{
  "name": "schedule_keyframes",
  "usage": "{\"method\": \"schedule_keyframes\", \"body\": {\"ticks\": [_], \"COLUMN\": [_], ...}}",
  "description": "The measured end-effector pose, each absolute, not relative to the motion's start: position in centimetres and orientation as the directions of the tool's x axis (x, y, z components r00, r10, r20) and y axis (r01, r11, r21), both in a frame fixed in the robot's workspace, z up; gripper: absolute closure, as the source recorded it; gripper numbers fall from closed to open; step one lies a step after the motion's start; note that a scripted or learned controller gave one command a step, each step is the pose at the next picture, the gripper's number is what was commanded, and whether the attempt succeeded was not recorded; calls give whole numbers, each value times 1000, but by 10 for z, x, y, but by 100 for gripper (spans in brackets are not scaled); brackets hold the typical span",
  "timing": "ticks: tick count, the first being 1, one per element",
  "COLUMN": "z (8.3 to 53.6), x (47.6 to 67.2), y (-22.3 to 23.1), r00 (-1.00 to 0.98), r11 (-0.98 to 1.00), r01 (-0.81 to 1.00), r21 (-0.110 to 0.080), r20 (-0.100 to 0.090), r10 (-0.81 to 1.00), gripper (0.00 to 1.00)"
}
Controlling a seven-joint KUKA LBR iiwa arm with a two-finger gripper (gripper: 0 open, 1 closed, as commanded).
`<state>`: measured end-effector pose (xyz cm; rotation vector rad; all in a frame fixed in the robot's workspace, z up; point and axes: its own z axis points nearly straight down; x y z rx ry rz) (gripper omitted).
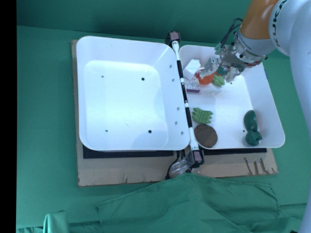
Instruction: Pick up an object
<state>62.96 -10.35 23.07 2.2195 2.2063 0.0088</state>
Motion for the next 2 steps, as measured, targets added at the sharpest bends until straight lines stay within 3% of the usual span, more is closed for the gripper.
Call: {"method": "schedule_keyframes", "body": {"ticks": [2], "z": [325], "x": [641], "y": [-103], "r00": [8], "r11": [-8], "r01": [1000], "r21": [11], "r20": [-2], "r10": [1000], "gripper": [100]}}
